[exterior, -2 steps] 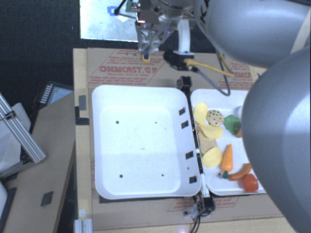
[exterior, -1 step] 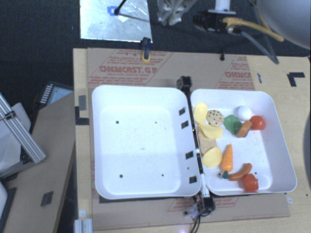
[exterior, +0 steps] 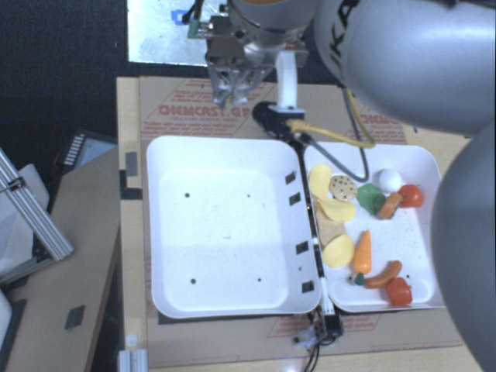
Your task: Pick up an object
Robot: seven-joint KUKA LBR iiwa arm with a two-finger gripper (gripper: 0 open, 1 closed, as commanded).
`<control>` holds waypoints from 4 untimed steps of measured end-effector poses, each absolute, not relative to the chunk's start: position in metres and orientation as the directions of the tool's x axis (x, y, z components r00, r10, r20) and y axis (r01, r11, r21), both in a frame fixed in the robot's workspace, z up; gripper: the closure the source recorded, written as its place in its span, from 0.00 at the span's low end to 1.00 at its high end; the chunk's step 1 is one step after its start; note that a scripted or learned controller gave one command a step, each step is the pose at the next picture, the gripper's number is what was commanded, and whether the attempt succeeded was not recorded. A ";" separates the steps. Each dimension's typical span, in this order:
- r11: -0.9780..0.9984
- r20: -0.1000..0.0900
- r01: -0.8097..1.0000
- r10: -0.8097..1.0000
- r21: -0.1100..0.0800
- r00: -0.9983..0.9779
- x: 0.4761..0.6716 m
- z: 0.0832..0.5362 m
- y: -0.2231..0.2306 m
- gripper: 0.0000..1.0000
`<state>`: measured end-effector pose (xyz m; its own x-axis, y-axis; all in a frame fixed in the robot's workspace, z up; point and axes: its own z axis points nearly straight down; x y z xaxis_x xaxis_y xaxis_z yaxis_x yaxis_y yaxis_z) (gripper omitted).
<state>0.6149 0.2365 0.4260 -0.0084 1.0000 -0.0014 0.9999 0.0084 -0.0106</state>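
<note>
Gripper [exterior: 231, 90]: above bench beyond left bin [exterior: 167, 208]; finger state unclear.
Right bin [exterior: 431, 169]: crowded with toy food, including carrot [exterior: 362, 252].

we look down at a slant from one fixed camera above the bench, close enough that the arm [exterior: 403, 45] looms large; both white bins [exterior: 225, 231] lie below the gripper [exterior: 231, 91].

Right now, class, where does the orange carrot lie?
In the camera view, the carrot lies in the right bin, toward its near side, between a yellow piece and a sausage.
</note>
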 end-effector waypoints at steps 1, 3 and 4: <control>-0.005 -0.001 1.000 1.000 0.002 0.005 0.628 0.441 0.158 1.00; -0.010 -0.004 1.000 1.000 -0.005 0.010 0.596 0.475 0.104 1.00; 0.005 0.002 1.000 1.000 0.008 -0.005 0.584 0.539 0.121 1.00</control>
<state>0.5844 0.1212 0.5390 -0.0050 1.0000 0.0024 1.0000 0.0050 0.0081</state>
